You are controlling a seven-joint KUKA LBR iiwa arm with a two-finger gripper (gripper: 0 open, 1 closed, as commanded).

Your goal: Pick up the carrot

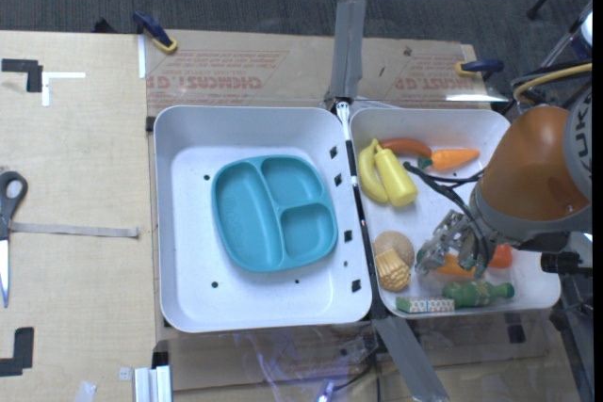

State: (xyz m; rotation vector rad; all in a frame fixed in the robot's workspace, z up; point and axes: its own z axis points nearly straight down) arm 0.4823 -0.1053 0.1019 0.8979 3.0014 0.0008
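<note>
Carrot (454,158): lying flat in the right bin (537,297), up near the far wall, at about 12 o'clock in that bin. Long axis running from 3 o'clock to 9 o'clock, almost level. Green end at 9 o'clock, orange end at 3 o'clock, close by the arm.

Around the carrot: a red-orange chili (407,147) just beside it at 9 o'clock; two yellow bananas (384,176) a bit lower at 8 o'clock. A black cable (443,186) passing just under the green end.

Arm (532,169): coming in from 3 o'clock, big orange band over the right half of the bin, bent down toward 7 o'clock.

Claw (449,245): low in the right bin, at 6 o'clock from the carrot and well apart from it. Shiny metal parts in a jumble; cannot tell if opened or clenched.

Near the claw: a tan bumpy toy (393,260) at 9 o'clock; a green toy (471,295) lying along the near wall at 6 o'clock; orange and red bits (500,256) partly under the claw, too covered to name.

Left bin (179,231): a blue plate (275,213) with three parts in the middle.

Bench (66,202): scissors (8,221) at the 9 o'clock edge, cut off by the edge of the view.

Hidden: the right side of the right bin, under the orange band.
</note>
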